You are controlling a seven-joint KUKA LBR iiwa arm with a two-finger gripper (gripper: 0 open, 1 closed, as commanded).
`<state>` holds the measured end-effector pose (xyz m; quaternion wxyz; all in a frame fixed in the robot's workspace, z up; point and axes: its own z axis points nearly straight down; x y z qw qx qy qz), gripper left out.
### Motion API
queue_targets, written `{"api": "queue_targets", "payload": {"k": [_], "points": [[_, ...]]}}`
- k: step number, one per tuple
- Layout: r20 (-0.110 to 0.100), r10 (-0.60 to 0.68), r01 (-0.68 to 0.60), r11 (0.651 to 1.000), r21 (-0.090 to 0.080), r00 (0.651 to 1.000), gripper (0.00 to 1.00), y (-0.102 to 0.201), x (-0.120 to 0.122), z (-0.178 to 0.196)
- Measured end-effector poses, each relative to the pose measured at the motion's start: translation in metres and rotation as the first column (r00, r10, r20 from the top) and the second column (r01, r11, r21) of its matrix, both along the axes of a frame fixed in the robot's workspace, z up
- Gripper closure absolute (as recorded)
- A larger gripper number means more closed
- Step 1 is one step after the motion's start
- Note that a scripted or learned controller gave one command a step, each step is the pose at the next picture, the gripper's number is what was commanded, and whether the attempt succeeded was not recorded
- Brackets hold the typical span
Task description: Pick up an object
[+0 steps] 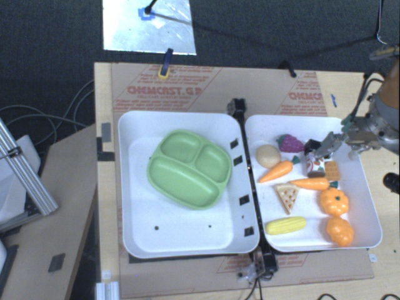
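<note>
Plate (189, 169) in left bin (134, 230)

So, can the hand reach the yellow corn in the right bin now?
Probably yes. The corn lies alone near the bin's front edge, nothing on top of it; the hand hovers further back over other toys.

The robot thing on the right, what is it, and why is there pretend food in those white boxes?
It is a robot arm, seen by one camera looking down from above. Its end effector, the grabbing part, reaches over the right bin. That bin holds toy food: purple grapes, a potato, two carrots, a pizza slice, a corn cob and two small orange pumpkins. The left bin holds a green divided plate. The robot's job is to pick up one object. I cannot tell yet whether it has grabbed anything.
</note>
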<state>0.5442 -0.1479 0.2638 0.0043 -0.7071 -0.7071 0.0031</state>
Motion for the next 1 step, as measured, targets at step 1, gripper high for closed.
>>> {"api": "queue_targets", "payload": {"k": [1], "points": [[0.012,0.003,-0.003,1.000,-0.002,1.000,0.00,0.0006,0.0019,0.0068]]}}
